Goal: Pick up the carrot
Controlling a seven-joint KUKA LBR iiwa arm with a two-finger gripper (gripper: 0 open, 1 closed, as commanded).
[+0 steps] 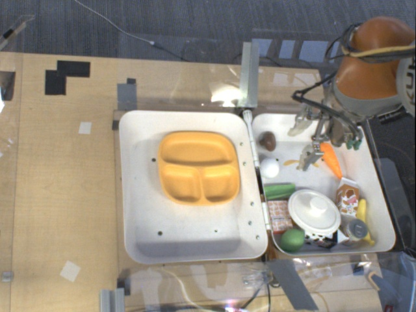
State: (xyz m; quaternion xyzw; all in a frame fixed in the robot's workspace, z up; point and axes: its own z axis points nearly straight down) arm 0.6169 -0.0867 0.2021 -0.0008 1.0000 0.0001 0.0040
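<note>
- The carrot point(332, 160) lies in the right bin point(383, 203), upper right part, close to the far-right wall.
- The end effector point(314, 153) sits over the same bin, just left of the carrot; the metal fingertip point(308, 158) is near the carrot's upper half, but contact is too blurry to call.
- So the carrot lies to the camera-right of the end effector, close beside it, not between the fingers from what I see.
- The carrot's long axis runs top-left to bottom-right in the view, thick end up near the wrist, thin tip pointing down toward the small carton point(348, 199).
- End effector state: can't tell whether wide or narrow; the wrist hardware crowds it.
- Judgement: the next move needs a short shift toward the right wall, plus fingers closing across the carrot's short width.
- Carrot looks bright orange, tapered, smooth, likely a toy; slim, so it could roll or slip.
- Neighbours: white egg point(270, 168) and cucumber point(279, 190) to the left, white lidded pot point(314, 210) below; all apart from the carrot.
- The left bin point(140, 194) holds a yellow divided plate point(197, 166), not involved.
</note>
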